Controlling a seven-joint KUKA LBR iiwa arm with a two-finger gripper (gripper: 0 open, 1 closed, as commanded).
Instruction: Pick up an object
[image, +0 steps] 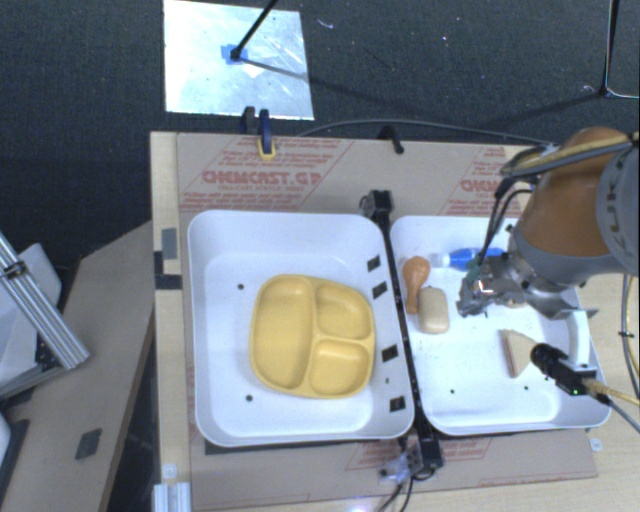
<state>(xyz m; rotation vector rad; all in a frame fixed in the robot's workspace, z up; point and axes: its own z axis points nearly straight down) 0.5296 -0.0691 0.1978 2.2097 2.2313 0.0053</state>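
A grey two-finger gripper (478, 296) hovers low over the right-hand shallow white bin (470, 405), seemingly lining up a pick (whether it is spread or pressed together cannot be told). A pale beige rounded block (433, 309) lies just beside it, toward the bins' divider, next to an orange oblong piece (414, 280).

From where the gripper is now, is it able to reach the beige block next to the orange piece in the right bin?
Probably yes. The gripper hangs in the right bin just beside the beige block, with bare floor between them; the orange piece touches its far side.
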